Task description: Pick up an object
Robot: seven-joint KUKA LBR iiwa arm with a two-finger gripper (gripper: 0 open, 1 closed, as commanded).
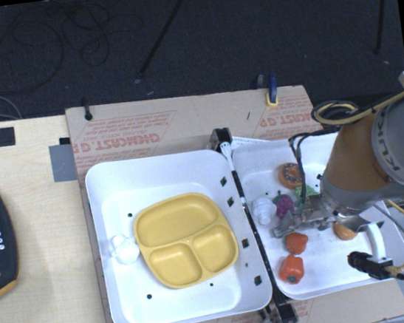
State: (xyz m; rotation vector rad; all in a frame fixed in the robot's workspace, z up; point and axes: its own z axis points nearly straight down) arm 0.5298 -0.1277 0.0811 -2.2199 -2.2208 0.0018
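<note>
The gripper (289, 221) hangs low in the right bin (331, 284), jaw state impossible to tell, with 1 red pepper (296, 241) apparently just below it and the purple toy (284, 204) just above.

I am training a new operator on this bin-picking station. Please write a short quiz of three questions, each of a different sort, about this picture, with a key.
1. True or false: the yellow divided tray lies in the left bin.
2. Which bin does the gripper hang over? A) the left one B) the right bin
3. Fill in: a small white object lies just to the ___ of the tray, as the camera sees it.

Key: 1 true; 2 B; 3 left.
</note>
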